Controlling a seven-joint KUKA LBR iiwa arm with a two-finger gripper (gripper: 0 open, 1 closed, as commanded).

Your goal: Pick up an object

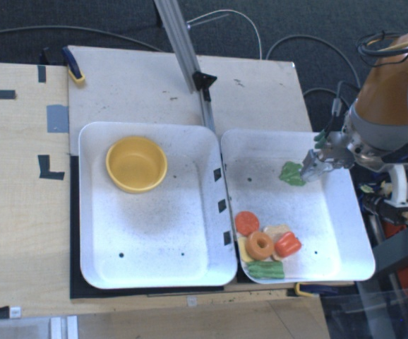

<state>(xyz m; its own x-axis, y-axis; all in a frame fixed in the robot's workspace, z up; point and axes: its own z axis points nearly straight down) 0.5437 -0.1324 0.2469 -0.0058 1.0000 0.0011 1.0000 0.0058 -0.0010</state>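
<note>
The end effector [310, 171] sits over the upper right part of the right bin [345, 260], reaching in from the right on the grey arm [384, 111] with its orange band. Its fingers point toward a green toy piece [291, 173] and touch its right edge, but whether they are closed on it, or how wide they stand, cannot be told from this angle. The green piece lies on the bin floor, near the middle of the bin's upper half. Well apart from it, in the lower left corner of the same bin, is a cluster of toy food: a red round slice [246, 222], an orange ring like a doughnut [260, 246] just below it, a red pepper-like piece [287, 244] to the ring's right, a pale piece [277, 230] behind them, and a green flat piece [266, 269] at the bin's lower edge. The left bin [91, 260] holds a yellow bowl [136, 163], upright, in its upper left part. Both bins rest side by side on the counter [133, 83], where a blue and yellow clamp [73, 66] lies at the upper left corner and a metal pole [179, 30] rises slantwise from between the bins.
</note>
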